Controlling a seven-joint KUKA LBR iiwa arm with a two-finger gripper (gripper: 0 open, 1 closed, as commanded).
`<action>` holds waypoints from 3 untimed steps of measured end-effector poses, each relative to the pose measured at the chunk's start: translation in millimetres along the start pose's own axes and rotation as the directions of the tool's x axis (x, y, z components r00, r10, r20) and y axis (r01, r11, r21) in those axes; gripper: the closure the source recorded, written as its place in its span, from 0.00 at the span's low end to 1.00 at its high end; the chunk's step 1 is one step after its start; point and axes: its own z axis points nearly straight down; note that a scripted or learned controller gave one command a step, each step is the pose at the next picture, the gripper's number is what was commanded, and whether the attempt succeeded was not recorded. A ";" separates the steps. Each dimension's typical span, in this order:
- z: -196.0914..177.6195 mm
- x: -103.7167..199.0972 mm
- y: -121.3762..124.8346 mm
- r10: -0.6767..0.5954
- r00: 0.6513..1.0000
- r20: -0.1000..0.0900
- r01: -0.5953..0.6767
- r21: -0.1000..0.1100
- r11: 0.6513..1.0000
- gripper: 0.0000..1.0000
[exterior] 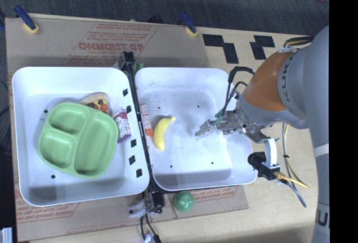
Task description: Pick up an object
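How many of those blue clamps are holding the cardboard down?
2: one blue clamp at the cardboard's far left corner, another along its far edge, above the right bin. Others may be hidden.

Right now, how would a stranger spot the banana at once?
Find the right white bin, the one the arm reaches into. Near its left wall lies the banana, left of the gripper. It is the sole curved yellow thing there.

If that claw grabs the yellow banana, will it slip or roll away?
The banana probably won't roll far: its curve keeps it lying flat on the right bin. It looks smooth, so it may slip or swivel when nudged. The gripper is beside it, not touching.
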 end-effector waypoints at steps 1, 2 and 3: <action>20.1 0.7 -49.7 -0.001 1.000 -0.001 0.001 0.001 1.000 0.00; 19.5 0.7 11.4 0.001 1.000 -0.001 -0.001 -0.002 1.000 0.00; 19.0 0.3 75.5 0.000 1.000 0.000 0.000 -0.003 1.000 0.00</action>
